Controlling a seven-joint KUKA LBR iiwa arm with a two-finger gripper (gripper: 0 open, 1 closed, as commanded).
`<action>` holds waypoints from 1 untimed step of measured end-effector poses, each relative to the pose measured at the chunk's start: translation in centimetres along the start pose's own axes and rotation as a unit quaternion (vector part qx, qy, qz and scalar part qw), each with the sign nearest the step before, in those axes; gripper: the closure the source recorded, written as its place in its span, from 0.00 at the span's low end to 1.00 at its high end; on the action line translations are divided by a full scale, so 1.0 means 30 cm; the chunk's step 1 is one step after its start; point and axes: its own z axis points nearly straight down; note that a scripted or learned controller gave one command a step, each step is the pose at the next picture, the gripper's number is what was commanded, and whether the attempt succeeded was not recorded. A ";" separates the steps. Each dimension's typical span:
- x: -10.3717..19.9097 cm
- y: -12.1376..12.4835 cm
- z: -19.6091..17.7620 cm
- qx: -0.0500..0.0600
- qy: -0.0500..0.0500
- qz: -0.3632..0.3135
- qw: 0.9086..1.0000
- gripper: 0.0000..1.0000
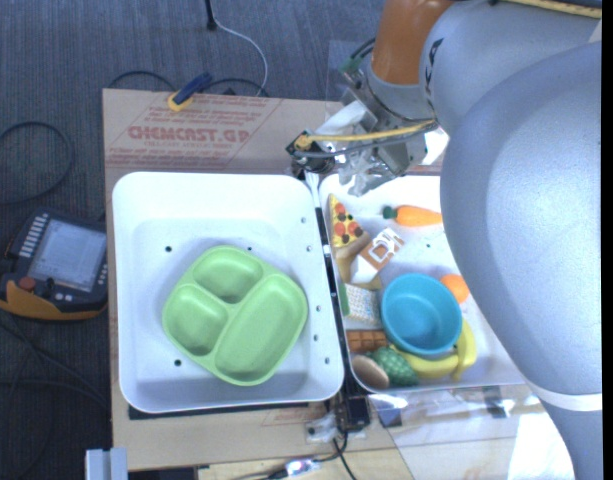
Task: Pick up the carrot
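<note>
The gripper [364,173] hovers over the right bin's [418,373] far end, left of the carrot [419,215]; how it is set cannot be told. Dropping here it would hit the pizza slice [344,230] (tightly crowded). The carrot lies across the bin, green top leftward.

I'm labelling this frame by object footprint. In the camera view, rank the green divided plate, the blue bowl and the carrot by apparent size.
1. green divided plate
2. blue bowl
3. carrot
The arm partly covers the carrot, but it still looks smallest.
</note>
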 end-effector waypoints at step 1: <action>-0.001 0.000 -0.025 0.000 -0.003 -0.002 1.000 1.00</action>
